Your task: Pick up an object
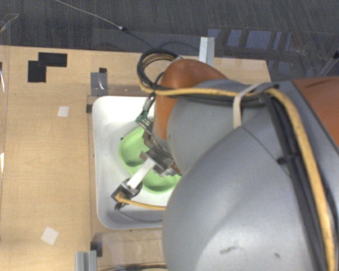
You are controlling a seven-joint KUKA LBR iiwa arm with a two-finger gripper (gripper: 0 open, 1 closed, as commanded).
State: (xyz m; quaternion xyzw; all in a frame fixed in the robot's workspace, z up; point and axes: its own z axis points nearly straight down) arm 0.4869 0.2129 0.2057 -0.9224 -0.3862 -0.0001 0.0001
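Light green rounded pieces lie in the left white bin (104,162): one green piece (131,147) toward the bin's middle and another green piece (157,182) just in front of it. I cannot tell whether they are one thing or two. My gripper (153,153) reaches down into the bin right over these green pieces, between the two lobes. The grey and orange arm (243,168) covers the bin's right side and hides the gripper's tips.
The bulky arm blocks the whole right half of the view, including the second bin. Bare wooden bench (45,168) with black markings lies to the left of the bin. Metal brackets (100,82) stand at the bin's corners.
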